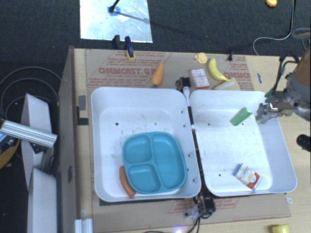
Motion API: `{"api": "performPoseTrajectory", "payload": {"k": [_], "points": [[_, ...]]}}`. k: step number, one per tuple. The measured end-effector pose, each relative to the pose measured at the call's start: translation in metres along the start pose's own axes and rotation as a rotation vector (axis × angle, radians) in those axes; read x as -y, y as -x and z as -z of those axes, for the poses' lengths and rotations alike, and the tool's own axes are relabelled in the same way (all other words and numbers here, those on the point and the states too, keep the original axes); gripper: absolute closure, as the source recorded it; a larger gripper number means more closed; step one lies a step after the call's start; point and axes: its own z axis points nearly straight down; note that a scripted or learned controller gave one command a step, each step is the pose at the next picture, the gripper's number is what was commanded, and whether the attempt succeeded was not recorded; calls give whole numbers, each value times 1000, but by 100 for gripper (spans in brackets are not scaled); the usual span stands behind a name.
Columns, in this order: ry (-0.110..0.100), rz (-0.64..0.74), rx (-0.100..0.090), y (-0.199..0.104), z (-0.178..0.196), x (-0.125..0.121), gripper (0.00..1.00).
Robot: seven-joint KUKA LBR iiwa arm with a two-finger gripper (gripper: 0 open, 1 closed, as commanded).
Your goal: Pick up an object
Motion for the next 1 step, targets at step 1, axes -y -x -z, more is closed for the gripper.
{"api": "performPoseTrajectory", "payload": {"k": [1], "points": [[-1, 5, 0, 17, -22, -60, 100]]}}
